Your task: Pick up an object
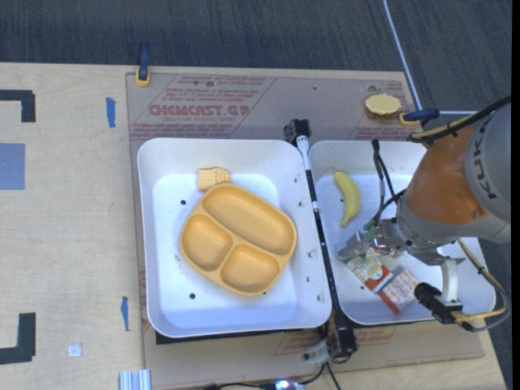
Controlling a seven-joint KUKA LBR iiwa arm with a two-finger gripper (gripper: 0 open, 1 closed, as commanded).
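Two shallow white plastic bins sit side by side on a pale wooden bench, seen from above at a slant. The left bin (158, 242) holds a yellow-orange plastic plate with three compartments (237, 240), lying flat near the middle. A small tan ridged piece (214, 176) touches the plate's upper left edge.

The right bin (349, 307) holds a yellow banana (348, 197) near its upper left, lying lengthwise. Below it lies a small heap of crumpled packets, including a red and white carton (391, 285).

The grey arm with an orange band (447, 189) reaches in from the right and hangs over the right bin. Its gripper (375, 240) sits low just above the heap of packets, below the banana. Whether it is parted or closed cannot be told from this angle.

A round yellow disc (383, 104) rests on the bench above the right bin.
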